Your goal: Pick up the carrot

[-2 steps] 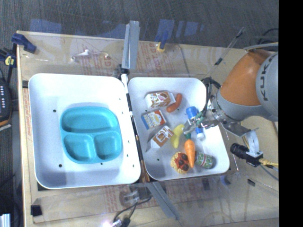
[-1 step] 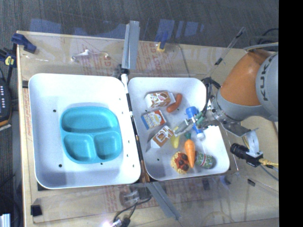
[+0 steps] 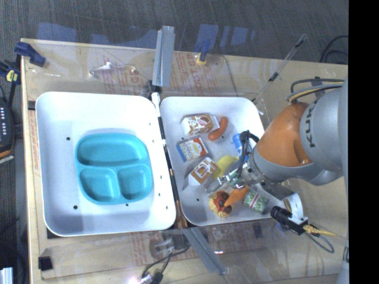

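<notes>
Carrot [image 3: 238, 194] low in right bin [image 3: 177, 117], toward 5 o'clock, touching the red-and-yellow toy [image 3: 221, 203] at its 8 o'clock end and just beside the green packet [image 3: 256, 201]; long axis roughly 2-to-8 o'clock, which end is the tip not resolvable. Gripper [image 3: 244, 175] directly above at 12 o'clock; jaws' state cannot be told. Best closed across the short axis, mid-length, clear of both neighbours.

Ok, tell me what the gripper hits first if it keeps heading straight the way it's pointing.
Probably the carrot. The gripper points down into the right bin from above, with the carrot just beneath its tip beside the yellow item. Height above it is unclear from this slanted view.
</notes>
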Controlling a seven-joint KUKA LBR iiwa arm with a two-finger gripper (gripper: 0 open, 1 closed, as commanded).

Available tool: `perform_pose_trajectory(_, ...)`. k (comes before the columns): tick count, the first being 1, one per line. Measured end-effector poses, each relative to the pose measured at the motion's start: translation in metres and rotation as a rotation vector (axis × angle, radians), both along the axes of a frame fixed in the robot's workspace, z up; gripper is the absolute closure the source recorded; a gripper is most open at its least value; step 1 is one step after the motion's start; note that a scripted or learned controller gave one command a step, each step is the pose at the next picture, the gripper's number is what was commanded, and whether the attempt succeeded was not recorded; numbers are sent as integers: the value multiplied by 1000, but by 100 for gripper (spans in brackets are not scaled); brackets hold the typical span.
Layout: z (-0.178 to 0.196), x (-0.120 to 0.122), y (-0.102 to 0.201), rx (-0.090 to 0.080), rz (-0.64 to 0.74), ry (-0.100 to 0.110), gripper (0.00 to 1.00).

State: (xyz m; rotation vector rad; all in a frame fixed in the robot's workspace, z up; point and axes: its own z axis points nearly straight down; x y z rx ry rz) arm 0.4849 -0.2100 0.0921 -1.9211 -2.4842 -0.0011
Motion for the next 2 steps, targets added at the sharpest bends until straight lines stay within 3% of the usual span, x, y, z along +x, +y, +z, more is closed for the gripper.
perform_pose_trajectory(1,10,1,1,2,5,2,100)
perform_pose_trajectory(2,94,-8,26,-1,-179,1,100)
